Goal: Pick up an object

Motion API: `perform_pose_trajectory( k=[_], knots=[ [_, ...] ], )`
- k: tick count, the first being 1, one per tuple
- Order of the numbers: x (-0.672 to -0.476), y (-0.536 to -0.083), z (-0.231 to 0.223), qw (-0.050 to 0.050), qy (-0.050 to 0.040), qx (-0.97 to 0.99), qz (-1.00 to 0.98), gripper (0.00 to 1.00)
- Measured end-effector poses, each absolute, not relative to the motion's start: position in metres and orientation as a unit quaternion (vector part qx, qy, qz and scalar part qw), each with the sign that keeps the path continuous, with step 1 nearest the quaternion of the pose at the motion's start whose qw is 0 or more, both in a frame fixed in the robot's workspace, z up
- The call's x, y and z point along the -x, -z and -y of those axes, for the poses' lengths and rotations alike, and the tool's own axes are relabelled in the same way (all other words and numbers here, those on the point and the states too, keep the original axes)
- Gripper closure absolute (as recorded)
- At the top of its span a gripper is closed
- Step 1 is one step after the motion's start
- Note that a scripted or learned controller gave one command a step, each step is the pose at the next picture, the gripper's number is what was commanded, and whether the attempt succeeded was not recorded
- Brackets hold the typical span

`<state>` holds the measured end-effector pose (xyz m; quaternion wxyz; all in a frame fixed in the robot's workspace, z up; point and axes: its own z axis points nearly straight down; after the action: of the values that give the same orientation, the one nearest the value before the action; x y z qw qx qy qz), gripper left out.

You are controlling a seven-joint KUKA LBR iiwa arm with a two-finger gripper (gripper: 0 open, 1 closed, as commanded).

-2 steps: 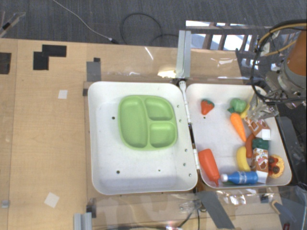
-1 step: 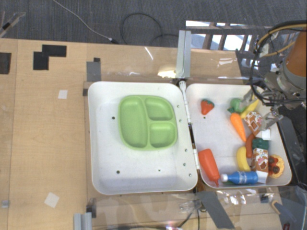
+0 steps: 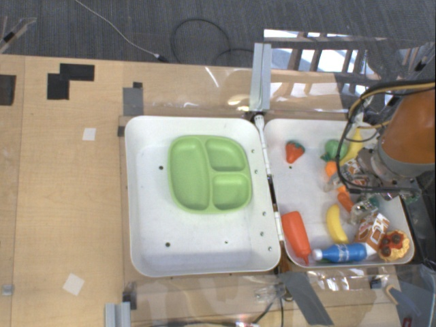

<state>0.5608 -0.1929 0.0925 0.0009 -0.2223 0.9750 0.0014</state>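
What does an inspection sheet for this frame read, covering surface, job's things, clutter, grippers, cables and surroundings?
Surface: wooden bench bearing two white bins.
Job's things: right bin holds a strawberry, banana, orange-red piece, blue bottle and small packets.
Clutter: green divided plate in the left bin.
Grippers: arm low over the right bin; gripper among the toys, state unclear.
Cables: black loop on the floor; black cables on the arm.
Surroundings: grey carpet.

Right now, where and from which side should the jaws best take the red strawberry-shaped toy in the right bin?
Likely across the red strawberry-shaped toy at its widest part, coming straight down from above: it lies alone on bare floor of the right white bin, apart from the other items.
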Motion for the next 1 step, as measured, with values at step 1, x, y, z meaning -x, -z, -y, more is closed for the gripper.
perform_pose_trajectory(
  k=[1],
  knots=[
    [-0.5105,-0.0907,0.1388,0.008,0.0019,0.129,-0.992,0.00]
  ],
)
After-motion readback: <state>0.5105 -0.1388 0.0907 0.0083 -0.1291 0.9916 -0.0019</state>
